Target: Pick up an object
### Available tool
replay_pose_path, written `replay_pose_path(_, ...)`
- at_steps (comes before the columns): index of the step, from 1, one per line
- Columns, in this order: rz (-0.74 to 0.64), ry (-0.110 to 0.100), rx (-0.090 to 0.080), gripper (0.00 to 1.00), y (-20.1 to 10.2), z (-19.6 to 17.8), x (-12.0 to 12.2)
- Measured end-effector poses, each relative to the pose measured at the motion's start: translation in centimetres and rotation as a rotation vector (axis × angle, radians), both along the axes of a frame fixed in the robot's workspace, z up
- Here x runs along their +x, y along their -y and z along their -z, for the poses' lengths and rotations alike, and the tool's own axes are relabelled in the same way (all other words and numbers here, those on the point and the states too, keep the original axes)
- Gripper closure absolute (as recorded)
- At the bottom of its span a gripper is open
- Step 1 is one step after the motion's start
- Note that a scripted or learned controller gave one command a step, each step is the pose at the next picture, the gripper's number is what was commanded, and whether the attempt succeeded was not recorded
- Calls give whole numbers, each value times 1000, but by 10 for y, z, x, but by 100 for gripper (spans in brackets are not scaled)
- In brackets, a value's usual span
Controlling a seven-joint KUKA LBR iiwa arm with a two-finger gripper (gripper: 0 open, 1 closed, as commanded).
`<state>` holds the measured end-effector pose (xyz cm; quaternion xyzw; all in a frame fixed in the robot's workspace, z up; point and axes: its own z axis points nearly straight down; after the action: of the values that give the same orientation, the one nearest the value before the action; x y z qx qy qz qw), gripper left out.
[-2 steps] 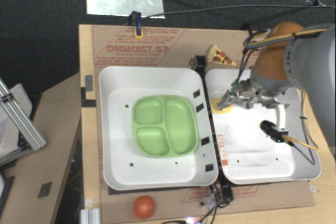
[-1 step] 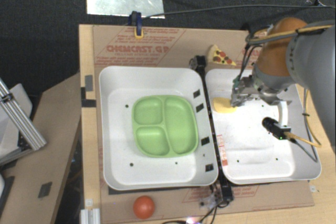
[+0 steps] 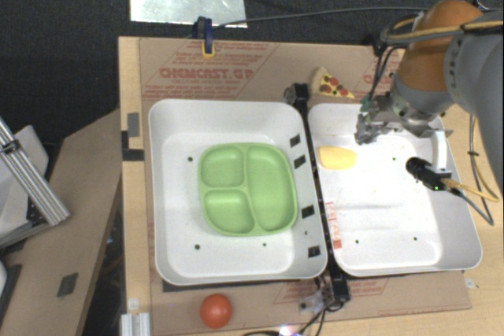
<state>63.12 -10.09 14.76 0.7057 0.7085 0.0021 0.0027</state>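
A small yellow object [image 3: 337, 159] lies near the left wall of the right bin [image 3: 394, 248]. My gripper [image 3: 365, 132] hangs just above and to the right of it, over the bin's back part, and nothing shows between its fingers. A green divided plate [image 3: 246, 188] rests in the middle of the left bin [image 3: 177, 248].
A pizza-slice toy [image 3: 331, 84] lies on the cardboard behind the right bin. A red-orange ball [image 3: 216, 310] sits on the board in front of the left bin. A blue and yellow clamp [image 3: 205, 35] holds the board's back edge.
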Motion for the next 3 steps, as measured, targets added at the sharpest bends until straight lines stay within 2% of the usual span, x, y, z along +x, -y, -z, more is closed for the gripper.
replay_pose_path(1,-2,2,0,100,-5,-64,4)
replay_pose_path(2,-2,-4,0,100,-5,-58,5)
replay_pose_path(3,-5,-6,3,100,-58,-51,-6)
